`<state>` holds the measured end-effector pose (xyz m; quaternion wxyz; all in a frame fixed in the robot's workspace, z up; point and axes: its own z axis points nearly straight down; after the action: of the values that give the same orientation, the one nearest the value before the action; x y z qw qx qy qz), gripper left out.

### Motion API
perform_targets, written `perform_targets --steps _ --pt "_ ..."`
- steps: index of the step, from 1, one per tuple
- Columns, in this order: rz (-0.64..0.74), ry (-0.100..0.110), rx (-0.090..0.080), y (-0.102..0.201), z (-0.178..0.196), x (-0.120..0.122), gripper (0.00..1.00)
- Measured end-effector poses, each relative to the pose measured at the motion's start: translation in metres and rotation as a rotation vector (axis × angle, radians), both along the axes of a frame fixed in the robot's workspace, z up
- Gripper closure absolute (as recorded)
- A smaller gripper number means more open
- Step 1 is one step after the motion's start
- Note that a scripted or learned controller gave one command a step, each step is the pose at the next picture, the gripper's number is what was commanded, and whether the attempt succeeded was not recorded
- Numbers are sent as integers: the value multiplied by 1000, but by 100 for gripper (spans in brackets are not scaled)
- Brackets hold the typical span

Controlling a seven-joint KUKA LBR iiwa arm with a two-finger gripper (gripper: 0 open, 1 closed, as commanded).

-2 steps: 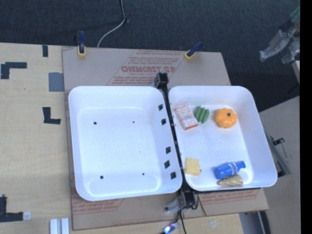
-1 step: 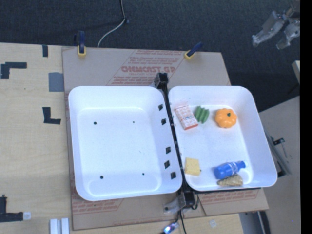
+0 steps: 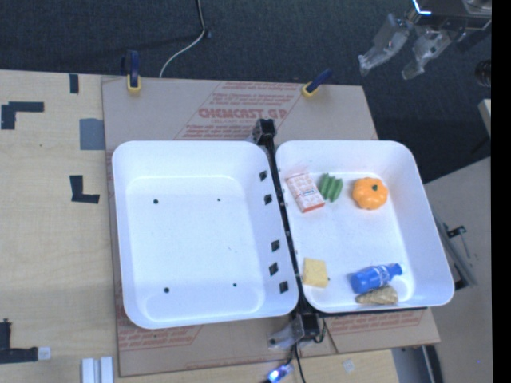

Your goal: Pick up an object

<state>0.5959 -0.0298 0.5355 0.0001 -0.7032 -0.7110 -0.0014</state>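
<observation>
Dark carpet is seen beyond a pale wooden bench (image 3: 48,238), on which a brown board (image 3: 239,110) is clamped and two shallow white bins are set side by side.

Item 1. Left bin (image 3: 192,238): nothing is seen inside it.

Item 2. Right bin (image 3: 415,214), holding six things:
- small carton (image 3: 304,191), white with red print, lying flat at the far left;
- green piece (image 3: 330,186), just beside the carton on its right;
- orange fruit (image 3: 370,193), round and pumpkin-like, right of the green piece;
- yellow block (image 3: 315,273), at the near left, by the wall;
- blue bottle (image 3: 374,278), on its side at the near edge;
- tan lump (image 3: 377,296), touching the bottle's near side.

Item 3. Gripper (image 3: 393,57): held high over the carpet, well beyond the far right corner of the right bin; its two fingers are spread apart and nothing is held between them.

Step in hand, as judged: the approach, with no object yet chosen or touched. A move inward over the right bin and a descent on one thing would be called for next; the orange fruit, standing clear of its neighbours, appears the easiest to take.
</observation>
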Motion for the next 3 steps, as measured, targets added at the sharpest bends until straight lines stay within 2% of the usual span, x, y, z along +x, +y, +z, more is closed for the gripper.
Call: perform_targets --steps 1,2,3 --pt "-1 3 -1 85 -1 -13 100" --pt "-2 4 -1 152 -1 -33 100" --pt "0 4 -1 231 -2 -48 100"
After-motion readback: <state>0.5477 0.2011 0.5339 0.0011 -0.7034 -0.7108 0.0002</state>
